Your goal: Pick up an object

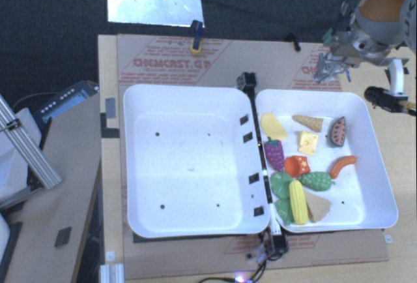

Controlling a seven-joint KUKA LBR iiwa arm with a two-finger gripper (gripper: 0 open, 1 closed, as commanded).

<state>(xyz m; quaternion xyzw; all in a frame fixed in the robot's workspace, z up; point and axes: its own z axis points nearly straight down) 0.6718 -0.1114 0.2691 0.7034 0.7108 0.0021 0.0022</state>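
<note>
Pick not begun, by the look of it: gripper (pixel 329 70) hangs upper right of frame, beyond the right bin's (pixel 374 145) far rim; grip state too small to tell. Toy food, e.g. corn (pixel 297 201), lies in that bin, centre-right.

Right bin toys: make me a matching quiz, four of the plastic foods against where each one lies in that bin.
Things:
1. yellow plastic corn cob
2. watermelon slice with red flesh
3. purple plastic grape bunch
4. orange plastic carrot

Places:
A. far right corner area
B. near edge, upright along the bin
C. beside the centre divider
D. right side, mid-depth

Pairs: 1-B, 2-A, 3-C, 4-D
</note>
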